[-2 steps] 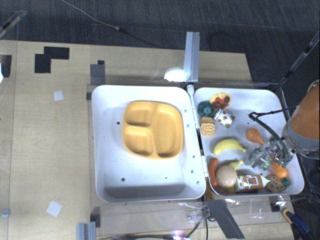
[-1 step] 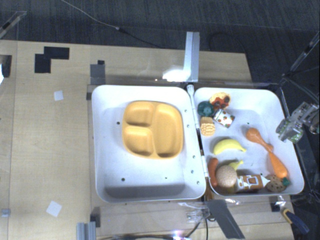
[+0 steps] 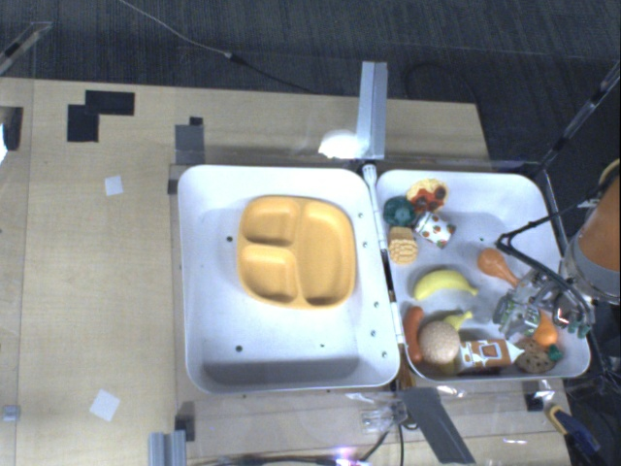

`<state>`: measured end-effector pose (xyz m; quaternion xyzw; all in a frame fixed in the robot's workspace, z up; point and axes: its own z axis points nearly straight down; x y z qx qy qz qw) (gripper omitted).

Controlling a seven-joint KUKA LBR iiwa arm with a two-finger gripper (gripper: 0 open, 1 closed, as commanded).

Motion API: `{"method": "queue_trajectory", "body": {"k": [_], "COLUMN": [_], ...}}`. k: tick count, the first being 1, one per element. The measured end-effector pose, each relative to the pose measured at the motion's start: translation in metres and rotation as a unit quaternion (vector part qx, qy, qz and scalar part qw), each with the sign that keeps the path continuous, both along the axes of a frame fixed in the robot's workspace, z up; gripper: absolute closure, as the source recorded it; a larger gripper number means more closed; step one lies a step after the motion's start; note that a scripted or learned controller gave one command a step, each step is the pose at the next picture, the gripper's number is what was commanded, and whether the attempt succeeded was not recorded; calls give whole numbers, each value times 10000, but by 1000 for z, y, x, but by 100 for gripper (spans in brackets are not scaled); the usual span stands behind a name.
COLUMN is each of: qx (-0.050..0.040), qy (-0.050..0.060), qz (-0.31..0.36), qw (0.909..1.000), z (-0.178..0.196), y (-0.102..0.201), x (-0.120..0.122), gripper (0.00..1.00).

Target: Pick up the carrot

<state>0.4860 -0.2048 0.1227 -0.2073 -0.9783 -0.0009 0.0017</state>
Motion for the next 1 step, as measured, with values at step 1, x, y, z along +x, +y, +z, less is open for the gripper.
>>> {"method": "queue_trajectory", "body": {"k": [1], "qx": [-28], "qy": [-95], "qz": [-994], "qw": [9950], "z": [-31], "y": [-2], "x": [6], "gripper": [100]}}
